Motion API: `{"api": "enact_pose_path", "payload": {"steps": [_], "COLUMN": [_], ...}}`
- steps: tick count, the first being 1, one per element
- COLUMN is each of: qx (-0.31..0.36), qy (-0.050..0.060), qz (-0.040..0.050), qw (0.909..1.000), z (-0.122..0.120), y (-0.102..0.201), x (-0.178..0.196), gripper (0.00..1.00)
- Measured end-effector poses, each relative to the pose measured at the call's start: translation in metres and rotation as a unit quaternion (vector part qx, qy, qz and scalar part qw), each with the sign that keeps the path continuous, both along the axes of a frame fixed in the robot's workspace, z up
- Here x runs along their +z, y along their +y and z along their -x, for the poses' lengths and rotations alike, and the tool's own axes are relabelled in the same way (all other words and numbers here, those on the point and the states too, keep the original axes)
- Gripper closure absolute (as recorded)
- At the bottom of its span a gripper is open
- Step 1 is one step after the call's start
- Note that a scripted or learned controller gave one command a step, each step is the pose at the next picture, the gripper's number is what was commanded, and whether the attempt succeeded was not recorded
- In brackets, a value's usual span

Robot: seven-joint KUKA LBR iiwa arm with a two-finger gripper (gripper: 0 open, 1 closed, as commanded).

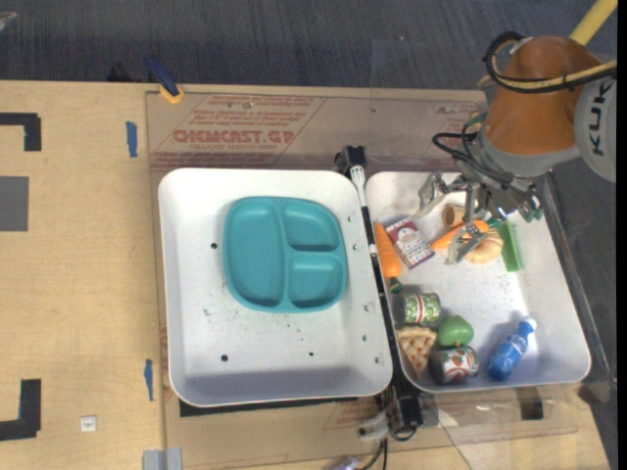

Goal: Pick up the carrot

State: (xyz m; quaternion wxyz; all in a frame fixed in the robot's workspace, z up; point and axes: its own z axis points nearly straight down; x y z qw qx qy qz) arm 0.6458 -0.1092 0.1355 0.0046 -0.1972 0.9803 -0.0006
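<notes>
Hand above carrot; board lettering blurred.

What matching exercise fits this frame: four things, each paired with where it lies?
Things:
1. teal divided plate
2. blue bottle
3. green can
4. carrot

Places:
A. near right corner of the right bin
B. along the right bin's left wall, under the wrapped snack
C. middle of the left bin
D. right bin, just below the carrot's lower end

Pairs: 1-C, 2-A, 3-D, 4-B
</notes>
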Motion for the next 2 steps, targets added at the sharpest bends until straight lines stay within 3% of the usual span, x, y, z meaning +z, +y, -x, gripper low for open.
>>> {"api": "enact_pose_path", "payload": {"steps": [1, 2], "qx": [0.065, -0.199], "qy": [-0.001, -0.001], "qz": [0.0001, -0.0014], "qw": [0.9979, 0.98], "z": [0.017, 0.007], "y": [-0.049, -0.082], "x": [-0.047, -0.048], "gripper": [0.0, 0.0]}}
